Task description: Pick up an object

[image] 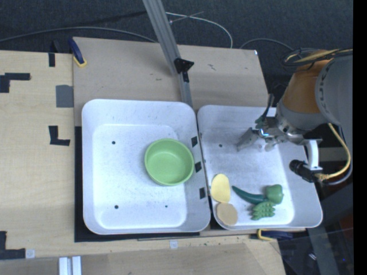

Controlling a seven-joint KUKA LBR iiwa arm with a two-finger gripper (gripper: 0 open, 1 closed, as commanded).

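Tool point(255, 140) hangs over the upper part of the right bin point(241, 119), fingers spread wide, holding nothing; the toy vegetables point(264, 200) lie well apart from it, toward the bin's near edge.

You look down from one fixed camera above the bench point(34, 153), tilted at a slant and far enough back to take in both white bins: the left bin point(97, 165) and the right bin point(298, 211) sit side by side mid-frame. The arm point(321, 96) enters from your right edge, with dark floor along the top.
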